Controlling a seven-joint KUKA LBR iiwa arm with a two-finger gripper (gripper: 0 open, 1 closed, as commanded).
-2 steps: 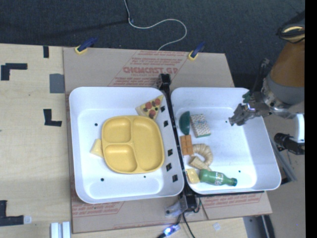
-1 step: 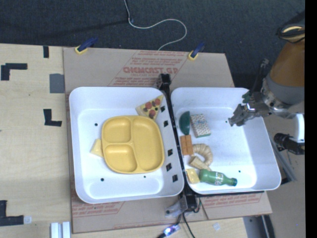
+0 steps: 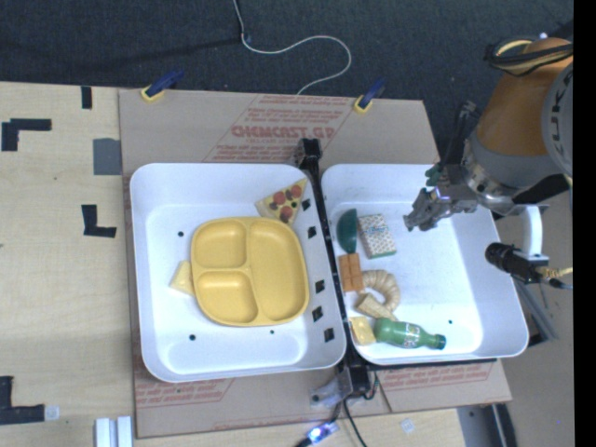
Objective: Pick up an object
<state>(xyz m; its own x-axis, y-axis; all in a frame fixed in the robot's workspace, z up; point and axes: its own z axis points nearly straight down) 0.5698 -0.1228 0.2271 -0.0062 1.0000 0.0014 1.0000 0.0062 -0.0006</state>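
Hovering over the upper part of the right bin (image 3: 484,277), the gripper (image 3: 421,215) holds nothing that can be seen; how far apart it stands I cannot tell. Left of it lie a speckled sponge (image 3: 376,235) and a dark green piece (image 3: 347,230); lower down are a pretzel (image 3: 382,288) and a green bottle (image 3: 409,334). The left bin (image 3: 154,250) bears a yellow divided plate (image 3: 249,270). Both bins sit on cardboard (image 3: 270,128) over the wooden tabletop (image 3: 56,277).

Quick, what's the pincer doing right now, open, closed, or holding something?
Pincer: hovering over the right bin, nothing seen between its tips; open or closed cannot be told at this angle.
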